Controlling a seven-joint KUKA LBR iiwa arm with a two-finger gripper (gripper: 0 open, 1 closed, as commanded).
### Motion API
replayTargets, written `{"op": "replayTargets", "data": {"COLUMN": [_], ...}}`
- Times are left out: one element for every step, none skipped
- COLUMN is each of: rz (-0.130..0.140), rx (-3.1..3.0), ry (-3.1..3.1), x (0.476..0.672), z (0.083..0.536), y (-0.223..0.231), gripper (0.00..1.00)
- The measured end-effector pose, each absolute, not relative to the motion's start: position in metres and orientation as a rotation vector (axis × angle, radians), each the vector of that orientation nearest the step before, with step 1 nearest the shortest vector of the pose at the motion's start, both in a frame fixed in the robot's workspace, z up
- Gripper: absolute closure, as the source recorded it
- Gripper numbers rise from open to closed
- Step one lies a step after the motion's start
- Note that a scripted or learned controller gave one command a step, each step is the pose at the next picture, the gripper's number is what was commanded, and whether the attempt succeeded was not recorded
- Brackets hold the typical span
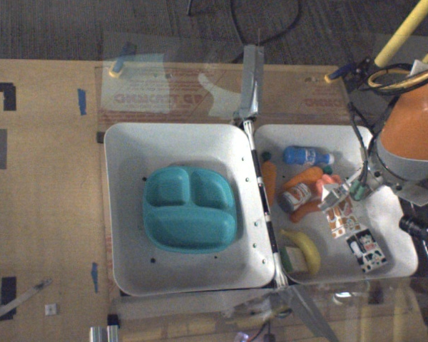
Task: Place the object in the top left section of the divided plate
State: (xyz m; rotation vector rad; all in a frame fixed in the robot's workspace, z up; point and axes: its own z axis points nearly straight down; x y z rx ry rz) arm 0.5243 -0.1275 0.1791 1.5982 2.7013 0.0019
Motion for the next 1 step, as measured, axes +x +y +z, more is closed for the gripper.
{"op": "replayTargets", "data": {"rz": [0.001], "rx": [1.436], "ry": [2.789], "x": [0.5278], "z": [0.1749], "y": [-0.1518], "gripper": [1.0]}}
